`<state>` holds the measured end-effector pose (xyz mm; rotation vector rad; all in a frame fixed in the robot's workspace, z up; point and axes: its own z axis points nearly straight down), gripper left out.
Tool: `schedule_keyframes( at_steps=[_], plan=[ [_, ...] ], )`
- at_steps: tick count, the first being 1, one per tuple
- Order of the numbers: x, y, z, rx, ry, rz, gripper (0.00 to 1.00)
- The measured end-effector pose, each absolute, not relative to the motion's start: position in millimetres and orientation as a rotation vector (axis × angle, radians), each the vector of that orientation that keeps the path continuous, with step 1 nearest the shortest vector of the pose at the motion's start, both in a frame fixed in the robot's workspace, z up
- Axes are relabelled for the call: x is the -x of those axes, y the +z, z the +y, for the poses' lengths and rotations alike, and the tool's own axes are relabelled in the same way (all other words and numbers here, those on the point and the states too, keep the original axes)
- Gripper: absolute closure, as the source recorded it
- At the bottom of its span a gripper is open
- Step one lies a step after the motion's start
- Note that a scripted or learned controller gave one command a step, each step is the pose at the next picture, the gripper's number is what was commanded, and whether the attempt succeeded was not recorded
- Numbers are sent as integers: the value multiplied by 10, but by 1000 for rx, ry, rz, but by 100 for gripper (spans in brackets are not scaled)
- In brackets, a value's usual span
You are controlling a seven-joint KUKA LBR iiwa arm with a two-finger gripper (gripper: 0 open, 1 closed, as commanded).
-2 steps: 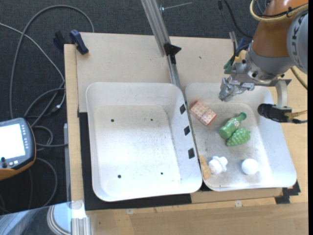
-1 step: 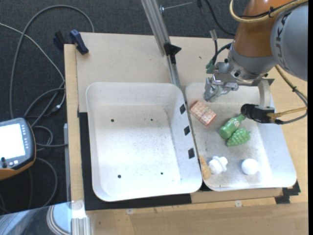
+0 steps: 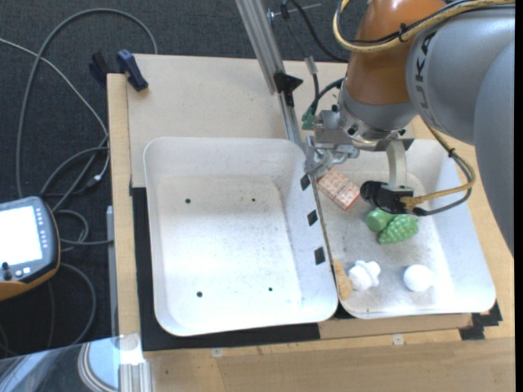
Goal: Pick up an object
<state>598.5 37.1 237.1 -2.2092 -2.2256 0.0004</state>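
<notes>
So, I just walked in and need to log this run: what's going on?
The KUKA arm reaches over the right bin, its gripper low by the bin's left wall, beside a pinkish waffle-patterned block. Nothing is visibly held. A green toy, a white knob-like piece and a white ball lie nearer the front.

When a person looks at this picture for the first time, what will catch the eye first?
The big grey arm with its orange band dominates the upper right, its gripper hanging over the right bin beside a pinkish ridged block. Further right in that bin lies a bumpy green object, with a white spool-like piece and a white ball near the front rim.
</notes>
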Motion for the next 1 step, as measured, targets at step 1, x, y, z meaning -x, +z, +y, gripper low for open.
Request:
schedule_keyframes(
  at_steps=[1],
  plan=[
    [-5898,2269,899,2210,2,-2225,100]
  ],
)
